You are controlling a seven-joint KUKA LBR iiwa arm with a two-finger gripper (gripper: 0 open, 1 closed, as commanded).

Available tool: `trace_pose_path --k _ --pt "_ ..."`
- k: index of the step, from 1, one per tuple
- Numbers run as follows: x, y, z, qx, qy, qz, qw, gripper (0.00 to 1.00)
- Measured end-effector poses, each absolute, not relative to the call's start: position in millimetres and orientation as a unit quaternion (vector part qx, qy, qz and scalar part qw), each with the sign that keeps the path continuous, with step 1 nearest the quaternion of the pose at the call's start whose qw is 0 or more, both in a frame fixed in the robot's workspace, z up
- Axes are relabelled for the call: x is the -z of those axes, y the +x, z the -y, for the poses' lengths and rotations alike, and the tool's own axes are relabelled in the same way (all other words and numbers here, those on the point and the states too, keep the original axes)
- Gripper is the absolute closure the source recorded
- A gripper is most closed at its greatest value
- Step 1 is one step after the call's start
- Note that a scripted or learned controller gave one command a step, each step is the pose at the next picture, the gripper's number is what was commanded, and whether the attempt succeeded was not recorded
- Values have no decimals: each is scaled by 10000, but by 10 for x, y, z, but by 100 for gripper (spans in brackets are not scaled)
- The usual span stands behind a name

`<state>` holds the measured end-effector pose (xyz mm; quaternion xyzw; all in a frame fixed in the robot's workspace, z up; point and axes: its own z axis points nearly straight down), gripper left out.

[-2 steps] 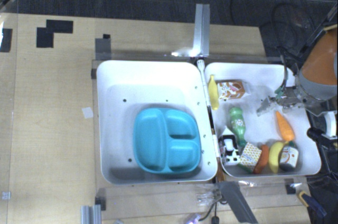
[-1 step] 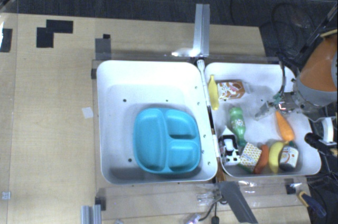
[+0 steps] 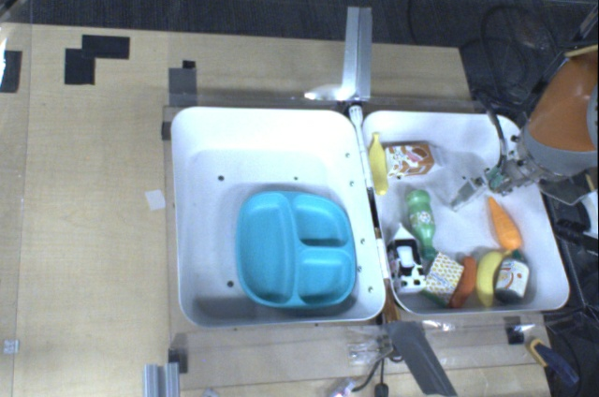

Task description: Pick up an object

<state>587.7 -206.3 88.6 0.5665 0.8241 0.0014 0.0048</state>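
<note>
Two white bins on desk (image 3: pixel 84 227). Right bin (image 3: pixel 440 128) crowded: carrot (image 3: pixel 504 224), green bottle (image 3: pixel 420 217), banana (image 3: pixel 487 278). Claw (image 3: pixel 482 184) low at far right, beside carrot, poised to grab; finger state unclear. Left bin (image 3: pixel 201 198): blue tray (image 3: pixel 295 247).

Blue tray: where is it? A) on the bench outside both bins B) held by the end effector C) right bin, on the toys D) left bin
D: the blue tray lies flat on the floor of the left bin, while the toys sit in the right bin.
</note>
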Motion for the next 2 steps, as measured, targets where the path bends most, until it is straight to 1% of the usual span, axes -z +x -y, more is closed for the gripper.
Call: trace_pose_path --k 1,2 --pt "-886 5728 2059 -32 6288 -7775 56 0" --pt "-977 5740 2041 -41 6279 -7783 38 100"
